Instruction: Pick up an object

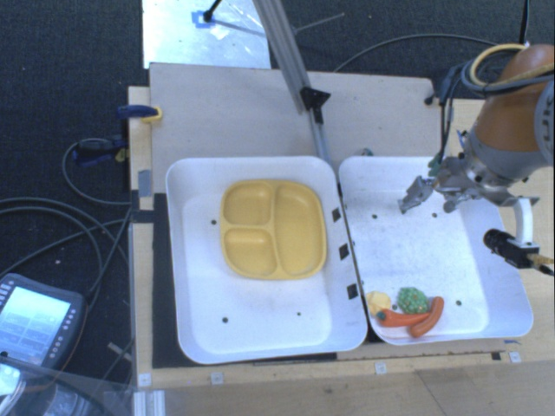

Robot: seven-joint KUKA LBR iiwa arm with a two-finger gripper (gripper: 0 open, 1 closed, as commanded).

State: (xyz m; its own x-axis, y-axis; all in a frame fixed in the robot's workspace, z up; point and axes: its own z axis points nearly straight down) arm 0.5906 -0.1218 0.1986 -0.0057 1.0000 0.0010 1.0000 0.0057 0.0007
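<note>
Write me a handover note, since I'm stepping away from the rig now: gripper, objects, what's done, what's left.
Gripper: over the upper part of the right bin, nothing visible between its fingers; open or shut cannot be told.
Objects: a small pile at the right bin's near left corner: yellow piece, green toy, orange carrot, red sausage.
Left bin: yellow divided plate.
Done: nothing picked up.
Left: move toward the pile, grasp one item, lift.
</note>
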